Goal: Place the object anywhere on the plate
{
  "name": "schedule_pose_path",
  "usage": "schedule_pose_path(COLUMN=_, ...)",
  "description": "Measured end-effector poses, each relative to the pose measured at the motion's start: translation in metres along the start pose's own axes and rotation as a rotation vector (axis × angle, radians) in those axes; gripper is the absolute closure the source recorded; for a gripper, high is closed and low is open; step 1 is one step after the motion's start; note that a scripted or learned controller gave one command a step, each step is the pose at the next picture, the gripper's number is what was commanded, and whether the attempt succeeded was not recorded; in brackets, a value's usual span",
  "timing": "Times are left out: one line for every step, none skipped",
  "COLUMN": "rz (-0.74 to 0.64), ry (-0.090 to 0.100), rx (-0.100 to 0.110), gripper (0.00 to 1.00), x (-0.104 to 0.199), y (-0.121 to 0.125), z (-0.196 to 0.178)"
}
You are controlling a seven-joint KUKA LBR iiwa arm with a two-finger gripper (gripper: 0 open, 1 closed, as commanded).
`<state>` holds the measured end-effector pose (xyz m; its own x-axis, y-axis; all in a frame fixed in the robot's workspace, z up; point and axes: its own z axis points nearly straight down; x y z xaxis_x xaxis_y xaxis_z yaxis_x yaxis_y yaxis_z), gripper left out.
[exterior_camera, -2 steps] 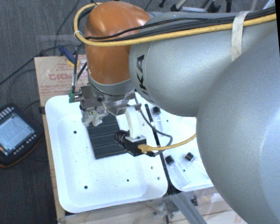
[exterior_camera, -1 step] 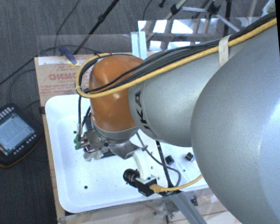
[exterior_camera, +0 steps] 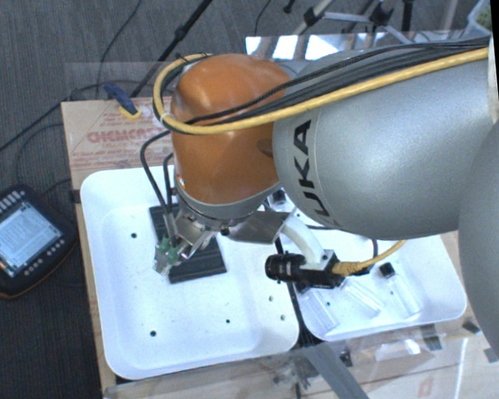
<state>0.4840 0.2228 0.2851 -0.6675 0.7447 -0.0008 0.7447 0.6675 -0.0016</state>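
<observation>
The big grey arm (exterior_camera: pixel 386 155) comes in from the right and covers much of the bench, and its orange band sits above the back part of the left bin (exterior_camera: pixel 127 338). Under the band the gripper (exterior_camera: pixel 169 253) points down into this bin. It is low over the left edge of a black flat plate (exterior_camera: pixel 201 262), which lies on the white floor in the back half of the bin, closer to the wall shared with the right bin (exterior_camera: pixel 440 306) than to the far left wall. At the tip of the gripper I see something small, grey and green, touching or nearly touching the plate, but it is too small to name. I cannot tell if the claw is wide or narrow, or if it holds anything. In the right bin lie some clear plastic pieces (exterior_camera: pixel 364 299), near the front. On the floor to the left lies a hand controller (exterior_camera: pixel 16 238).
</observation>
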Motion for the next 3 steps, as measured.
schedule_pose_path(rz=-0.388, ry=0.002, rx=-0.001, gripper=1.00, x=-0.003, y=-0.003, z=0.033)
schedule_pose_path(rz=-0.744, ry=0.000, rx=-0.002, gripper=1.00, x=0.008, y=0.007, z=-0.075)
schedule_pose_path(rz=-1.154, ry=-0.004, rx=-0.005, gripper=1.00, x=-0.036, y=0.055, z=-0.113)
